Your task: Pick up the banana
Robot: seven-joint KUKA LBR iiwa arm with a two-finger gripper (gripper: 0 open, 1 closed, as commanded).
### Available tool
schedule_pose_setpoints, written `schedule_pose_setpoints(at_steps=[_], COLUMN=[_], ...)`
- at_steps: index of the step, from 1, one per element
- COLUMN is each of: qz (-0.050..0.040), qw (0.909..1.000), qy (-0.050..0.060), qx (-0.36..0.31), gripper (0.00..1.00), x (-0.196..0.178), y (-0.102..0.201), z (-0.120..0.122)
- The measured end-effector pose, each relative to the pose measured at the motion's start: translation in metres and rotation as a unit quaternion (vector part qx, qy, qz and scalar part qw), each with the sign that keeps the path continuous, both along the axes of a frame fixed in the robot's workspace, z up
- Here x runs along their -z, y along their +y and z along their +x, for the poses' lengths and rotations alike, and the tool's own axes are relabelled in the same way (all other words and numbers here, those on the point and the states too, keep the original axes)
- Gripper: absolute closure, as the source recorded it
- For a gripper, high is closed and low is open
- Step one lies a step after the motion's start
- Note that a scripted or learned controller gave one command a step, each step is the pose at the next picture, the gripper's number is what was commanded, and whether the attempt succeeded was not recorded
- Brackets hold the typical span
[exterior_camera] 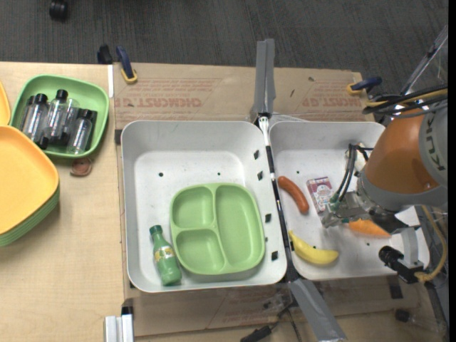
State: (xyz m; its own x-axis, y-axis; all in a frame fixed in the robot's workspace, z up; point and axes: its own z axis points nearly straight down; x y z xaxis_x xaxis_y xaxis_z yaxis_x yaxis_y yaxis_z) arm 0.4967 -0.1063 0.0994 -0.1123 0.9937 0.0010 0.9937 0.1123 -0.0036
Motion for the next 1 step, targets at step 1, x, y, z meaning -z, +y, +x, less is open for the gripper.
schedule_pose_setpoints(at_steps=[1], qz=[-0.0013], qw=[0.9995], qy=[-0.001], qx=[0.032], gripper=[1.00], x=[-0.1255], y=[-0.0221], z=[0.0171])
